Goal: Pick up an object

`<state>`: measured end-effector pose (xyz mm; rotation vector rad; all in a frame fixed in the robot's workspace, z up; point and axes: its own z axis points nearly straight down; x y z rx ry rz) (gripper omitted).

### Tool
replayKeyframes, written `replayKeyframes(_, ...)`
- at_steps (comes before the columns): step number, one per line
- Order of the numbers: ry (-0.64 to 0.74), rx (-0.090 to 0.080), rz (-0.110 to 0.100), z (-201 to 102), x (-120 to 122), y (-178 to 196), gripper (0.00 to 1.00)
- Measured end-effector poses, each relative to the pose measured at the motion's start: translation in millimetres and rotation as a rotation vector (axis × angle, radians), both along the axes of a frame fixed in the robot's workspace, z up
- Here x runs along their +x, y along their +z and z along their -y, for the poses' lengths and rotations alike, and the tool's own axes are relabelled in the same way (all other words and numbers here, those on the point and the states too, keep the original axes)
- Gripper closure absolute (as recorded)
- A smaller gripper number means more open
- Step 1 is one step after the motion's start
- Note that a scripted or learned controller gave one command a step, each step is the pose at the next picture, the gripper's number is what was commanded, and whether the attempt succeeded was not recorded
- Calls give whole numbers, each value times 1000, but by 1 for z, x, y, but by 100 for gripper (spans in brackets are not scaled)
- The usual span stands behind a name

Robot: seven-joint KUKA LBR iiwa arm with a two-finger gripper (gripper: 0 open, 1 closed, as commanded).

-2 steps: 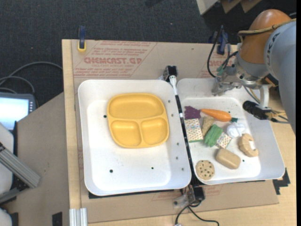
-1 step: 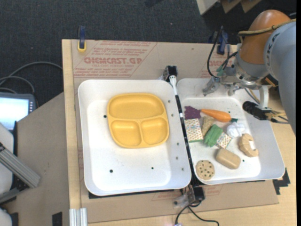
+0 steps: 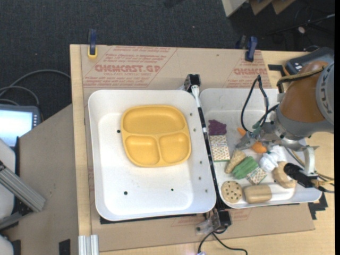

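Note:
My gripper (image 3: 254, 141) hangs low over the middle of the right bin (image 3: 234, 97), at the end of the grey arm coming in from the right. Right by it lies a small orange piece (image 3: 259, 147), partly hidden by the gripper. Whether they touch I cannot tell. Below it sit a green object (image 3: 244, 167), a tan wedge (image 3: 234, 160) and a white lump (image 3: 271, 161). A purple piece (image 3: 217, 126) and a patterned packet (image 3: 219, 147) lie along the bin's left side. A round cookie (image 3: 231, 191) and a tan loaf (image 3: 257, 194) rest at the front.
The left bin (image 3: 106, 169) holds a yellow divided plate (image 3: 156, 134). A black-edged divider (image 3: 204, 142) runs between the two bins. A small checkered piece (image 3: 256, 176) and a tan chunk (image 3: 283, 179) crowd the right bin's front right corner.

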<state>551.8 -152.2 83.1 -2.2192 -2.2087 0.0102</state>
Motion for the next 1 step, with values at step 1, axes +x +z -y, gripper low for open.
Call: replayKeyframes(1,3,-4,15,-1,6,12,100)
